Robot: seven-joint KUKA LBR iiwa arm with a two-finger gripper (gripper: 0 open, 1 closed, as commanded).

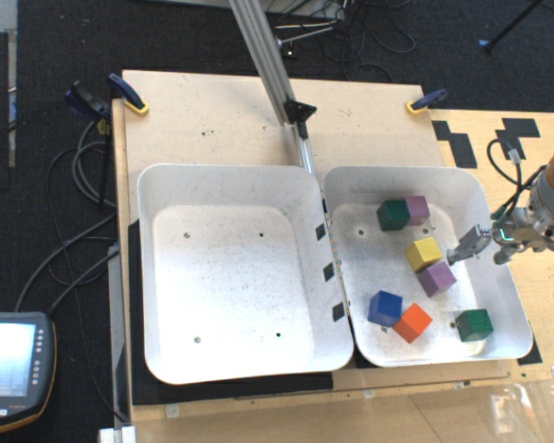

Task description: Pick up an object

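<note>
Here the gripper (471, 244), fingers spread and holding nothing, hovers at the right bin's (462, 185) right side, with the yellow cube (424, 251) and purple cube (436, 278) just to its left.

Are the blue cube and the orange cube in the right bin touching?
Touching. The camera view shows the blue cube and the orange cube pressed corner to side, with no white bin floor between them.
</note>
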